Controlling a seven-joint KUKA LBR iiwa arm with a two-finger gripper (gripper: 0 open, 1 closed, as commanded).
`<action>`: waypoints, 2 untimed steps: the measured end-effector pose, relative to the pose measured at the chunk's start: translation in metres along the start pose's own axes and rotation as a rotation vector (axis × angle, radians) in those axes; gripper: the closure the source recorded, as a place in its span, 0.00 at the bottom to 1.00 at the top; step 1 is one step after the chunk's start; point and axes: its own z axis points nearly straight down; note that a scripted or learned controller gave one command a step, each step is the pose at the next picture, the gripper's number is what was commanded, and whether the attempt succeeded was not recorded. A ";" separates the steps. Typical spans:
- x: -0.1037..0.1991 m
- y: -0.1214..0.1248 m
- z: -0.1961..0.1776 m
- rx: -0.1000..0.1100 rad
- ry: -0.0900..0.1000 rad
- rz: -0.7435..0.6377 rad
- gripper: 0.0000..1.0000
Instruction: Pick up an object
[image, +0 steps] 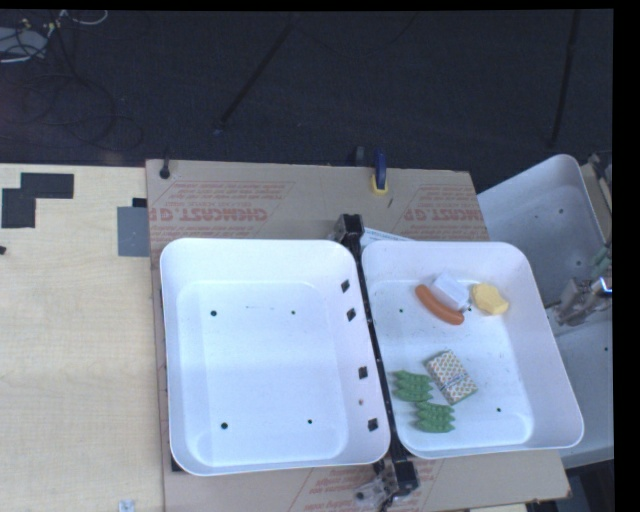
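The right bin (505, 345) holds several small objects. An orange sausage (440, 304) lies at its far side, with a small white piece (453, 290) touching it. Just to their right is a yellow lump (489, 299). A small patterned box (451, 376) lies tilted near the bin's middle. Green pea pods sit near the bin's left wall, one group (410, 386) beside the box and another (434, 418) closer to the front rim.
The left bin (260, 350) stands beside the right one, joined by black clips (362, 372) along the shared rim. Both rest on a cardboard sheet (260, 205). A grey metal plate (545, 210) lies at the right, and a blue clamp (380, 172) sits at the cardboard's far edge.
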 end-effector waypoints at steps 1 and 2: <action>-0.036 -0.002 0.030 0.007 0.000 0.006 1.00; -0.005 0.047 0.048 0.003 0.001 -0.001 1.00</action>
